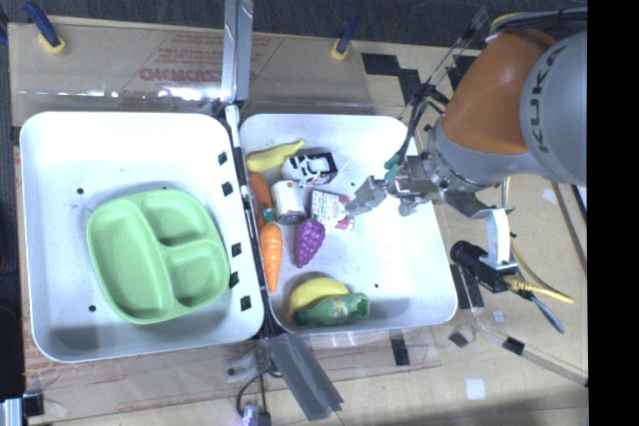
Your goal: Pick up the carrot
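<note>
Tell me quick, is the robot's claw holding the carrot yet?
Gripper: over the right bin, holding nothing; whether it is open or shut cannot be told. The carrot lies apart from it, by the bin's left wall.

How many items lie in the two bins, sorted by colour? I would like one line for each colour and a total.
Yellow: 2, banana, lemon
Orange: 2, carrot, second carrot
Green: 2, divided plate, bottle
Purple: 1, grapes
White: 3, carton, can, packet
Total: 10
</note>
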{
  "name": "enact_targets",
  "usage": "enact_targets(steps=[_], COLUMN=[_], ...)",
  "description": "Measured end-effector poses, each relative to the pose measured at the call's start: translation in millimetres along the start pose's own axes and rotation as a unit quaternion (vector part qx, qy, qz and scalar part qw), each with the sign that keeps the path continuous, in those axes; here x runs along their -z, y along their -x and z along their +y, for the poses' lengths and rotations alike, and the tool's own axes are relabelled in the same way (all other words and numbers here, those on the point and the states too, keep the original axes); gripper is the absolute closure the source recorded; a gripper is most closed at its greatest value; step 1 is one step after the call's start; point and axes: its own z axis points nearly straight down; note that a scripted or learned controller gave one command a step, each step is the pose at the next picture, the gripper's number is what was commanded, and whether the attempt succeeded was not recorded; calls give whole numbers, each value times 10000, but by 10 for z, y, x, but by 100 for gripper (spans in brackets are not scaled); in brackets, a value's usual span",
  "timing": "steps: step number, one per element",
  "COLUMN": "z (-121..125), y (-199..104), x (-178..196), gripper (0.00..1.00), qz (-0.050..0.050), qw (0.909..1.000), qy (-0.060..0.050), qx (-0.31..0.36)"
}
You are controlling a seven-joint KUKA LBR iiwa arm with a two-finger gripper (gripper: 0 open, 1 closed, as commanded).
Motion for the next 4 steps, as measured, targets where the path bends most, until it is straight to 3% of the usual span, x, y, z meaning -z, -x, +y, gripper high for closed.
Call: enact_targets(steps=[1, 2, 3, 4], z=[31, -360, -397, -246], y=[-858, -1044, -794, -559], x=[612, -330, -363, -1119], gripper=[0, 0, 0, 0], qz=[-12, -5, -4, -61], qw=[9980, 9831, 9274, 8847], qy=[18, -3, 1, 87], qx=[625, 1829, 3742, 4660])
